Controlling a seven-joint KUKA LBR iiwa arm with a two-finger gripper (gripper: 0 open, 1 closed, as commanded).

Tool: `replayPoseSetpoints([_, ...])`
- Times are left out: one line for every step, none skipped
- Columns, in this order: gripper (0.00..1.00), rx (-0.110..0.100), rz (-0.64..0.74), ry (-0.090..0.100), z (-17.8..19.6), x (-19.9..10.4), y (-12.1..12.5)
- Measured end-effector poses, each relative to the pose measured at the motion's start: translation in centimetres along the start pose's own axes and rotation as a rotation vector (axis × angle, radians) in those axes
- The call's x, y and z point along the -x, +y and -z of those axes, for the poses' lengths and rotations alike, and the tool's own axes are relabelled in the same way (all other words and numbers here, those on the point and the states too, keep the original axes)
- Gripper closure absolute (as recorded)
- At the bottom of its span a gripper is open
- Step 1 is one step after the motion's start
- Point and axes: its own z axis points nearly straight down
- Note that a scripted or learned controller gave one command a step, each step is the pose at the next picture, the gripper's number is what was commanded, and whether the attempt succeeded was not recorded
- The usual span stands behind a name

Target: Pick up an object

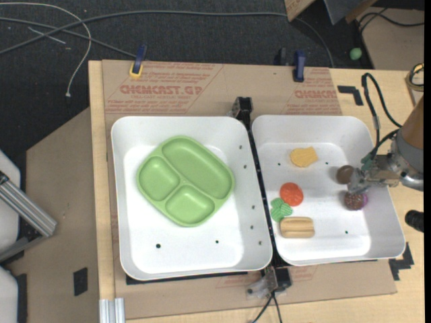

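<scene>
The right bin (323, 128) holds several small toy foods: a yellow piece (304, 157), a brown round piece (344, 173), a dark purple piece (355, 200), a red tomato-like piece (291, 193), a green leafy piece (279, 209) and a tan bread roll (297, 227). My gripper (364, 180) reaches in from the right and hangs at the bin's right side. It sits just above the purple piece and right beside the brown one. Its tip partly covers the top of the purple piece.
A green three-compartment plate (185, 180) lies in the left bin (135, 247). A black divider (252, 173) separates the bins. Cardboard (168, 86) lies under both bins, held by blue clamps. Cables run along the bench's right edge.
</scene>
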Motion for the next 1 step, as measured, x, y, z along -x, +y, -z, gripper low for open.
replayPoseSetpoints([1.0,-0.001,0.001,0.0,4.15,0.05,0.18])
